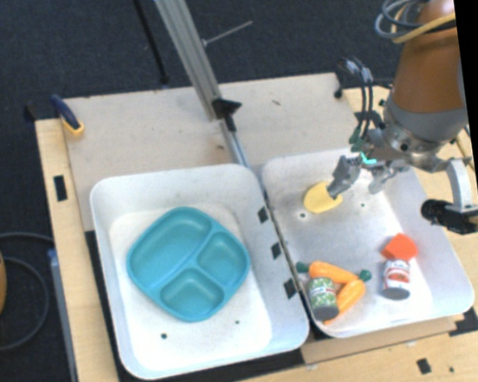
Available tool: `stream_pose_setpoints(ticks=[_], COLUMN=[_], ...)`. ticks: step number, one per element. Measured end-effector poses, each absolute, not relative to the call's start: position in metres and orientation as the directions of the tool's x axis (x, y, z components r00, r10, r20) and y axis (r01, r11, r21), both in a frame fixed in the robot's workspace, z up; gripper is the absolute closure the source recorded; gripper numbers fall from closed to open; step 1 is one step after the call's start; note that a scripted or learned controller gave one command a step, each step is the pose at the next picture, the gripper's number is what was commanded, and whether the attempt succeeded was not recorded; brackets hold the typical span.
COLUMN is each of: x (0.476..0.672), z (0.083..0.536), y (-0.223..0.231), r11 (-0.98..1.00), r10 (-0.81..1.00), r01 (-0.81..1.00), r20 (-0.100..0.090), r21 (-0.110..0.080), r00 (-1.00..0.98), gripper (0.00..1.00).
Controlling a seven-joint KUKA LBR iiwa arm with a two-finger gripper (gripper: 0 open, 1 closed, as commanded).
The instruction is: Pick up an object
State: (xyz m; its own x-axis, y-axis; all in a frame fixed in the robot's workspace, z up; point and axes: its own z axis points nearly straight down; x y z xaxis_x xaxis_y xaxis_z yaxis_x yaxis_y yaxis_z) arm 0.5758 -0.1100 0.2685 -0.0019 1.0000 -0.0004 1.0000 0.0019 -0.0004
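Yellow object (320, 199) in right bin (429, 309), touching left finger, jaws (362, 180) apart, not gripping it

You see a pale worktop (144, 133) carrying two shallow white bins side by side, the left bin (124, 349) and the right bin (448, 285), their inner rims touching. A grey metal post (190, 48) rises from the worktop's far edge, and a blue-and-yellow clamp (67, 115) grips its far left corner.

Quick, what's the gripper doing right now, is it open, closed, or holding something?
Gripper: jaws open, hanging over the right white bin, one finger by the yellow banana-shaped toy, nothing held between them.
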Motion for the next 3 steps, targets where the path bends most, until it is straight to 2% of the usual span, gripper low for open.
stream_pose_setpoints(ticks=[1,2,3], x=[0.576,0.581,0.572], z=[0.269,0.226,0.176], y=[-0.110,-0.112,-0.118], r11=[0.002,-0.002,-0.001], r10=[1.000,1.000,1.000], r01=[1.000,1.000,1.000], r20=[-0.001,-0.002,-0.002], r21=[0.002,-0.002,-0.004], r00=[-0.002,0.002,0.001], gripper=[0.00,0.00,0.00])
